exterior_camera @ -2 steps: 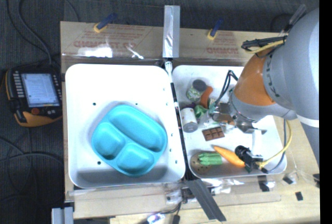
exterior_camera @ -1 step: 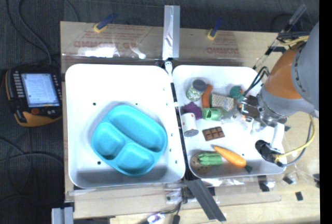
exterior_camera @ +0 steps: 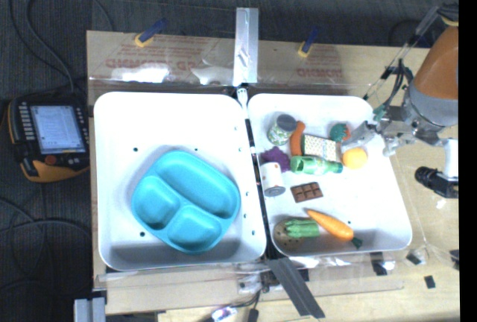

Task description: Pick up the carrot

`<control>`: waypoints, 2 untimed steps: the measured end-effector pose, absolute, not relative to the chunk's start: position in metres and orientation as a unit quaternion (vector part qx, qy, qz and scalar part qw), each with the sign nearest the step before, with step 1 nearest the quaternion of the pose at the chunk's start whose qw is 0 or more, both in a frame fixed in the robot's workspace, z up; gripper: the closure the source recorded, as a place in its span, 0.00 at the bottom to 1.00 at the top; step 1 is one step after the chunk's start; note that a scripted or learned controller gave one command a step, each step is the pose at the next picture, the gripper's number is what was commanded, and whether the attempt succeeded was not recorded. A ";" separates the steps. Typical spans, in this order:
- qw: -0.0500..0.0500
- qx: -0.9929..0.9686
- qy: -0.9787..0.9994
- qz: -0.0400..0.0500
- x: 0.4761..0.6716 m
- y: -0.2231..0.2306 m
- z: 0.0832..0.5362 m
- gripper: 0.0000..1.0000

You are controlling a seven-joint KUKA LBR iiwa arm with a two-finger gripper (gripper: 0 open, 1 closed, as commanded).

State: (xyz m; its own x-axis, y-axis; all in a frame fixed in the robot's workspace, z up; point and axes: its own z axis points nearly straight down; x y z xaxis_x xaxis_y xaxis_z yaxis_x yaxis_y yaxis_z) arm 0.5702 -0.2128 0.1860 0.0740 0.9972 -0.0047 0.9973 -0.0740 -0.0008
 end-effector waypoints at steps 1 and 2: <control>0.001 0.703 0.711 -0.002 0.575 -0.220 0.149 0.00; 0.001 0.689 0.725 -0.002 0.549 -0.224 0.154 0.00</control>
State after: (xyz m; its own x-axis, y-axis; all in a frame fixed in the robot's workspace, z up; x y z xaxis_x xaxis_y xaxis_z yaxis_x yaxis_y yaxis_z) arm 0.5488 -0.2237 0.1542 -0.0500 0.9987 -0.0034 0.9988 0.0500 -0.0017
